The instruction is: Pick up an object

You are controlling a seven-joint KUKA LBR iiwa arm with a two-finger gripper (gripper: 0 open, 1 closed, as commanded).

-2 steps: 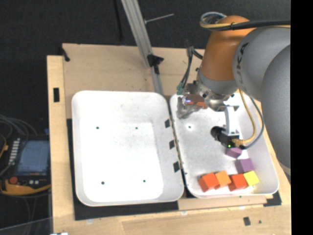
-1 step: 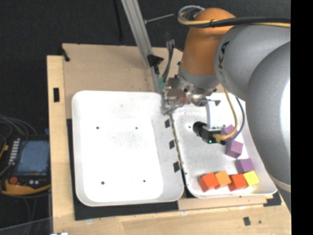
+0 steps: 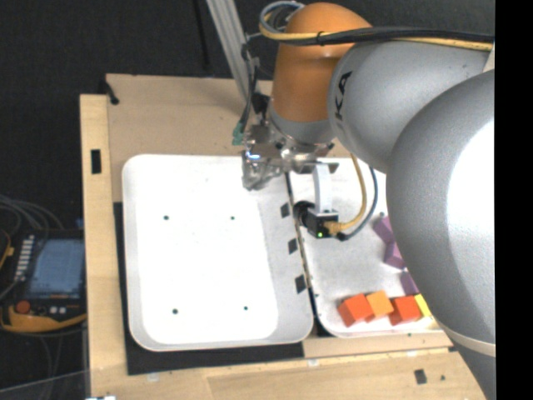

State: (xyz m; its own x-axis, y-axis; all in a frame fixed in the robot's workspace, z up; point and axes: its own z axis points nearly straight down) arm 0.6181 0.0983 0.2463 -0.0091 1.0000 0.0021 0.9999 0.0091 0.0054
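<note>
Lying on the wooden table (image 3: 96, 223), the left white bin (image 3: 200, 248) carries four small dark dots on its floor. Over its upper right corner hangs the hand (image 3: 254, 172), beneath the arm's orange band (image 3: 304, 65); whether its grip is spread or pressed together cannot be told, and no object shows in it. In the right bin (image 3: 333, 282), partly hidden by the grey arm (image 3: 441, 165), sit purple pieces (image 3: 389, 238) and, near the front edge, orange blocks (image 3: 379, 307) with a yellow piece (image 3: 423, 306) beside them.

A robotics lab: KUKA arm (image 3: 416, 140) over 2 white bins (image 3: 141, 223).
</note>
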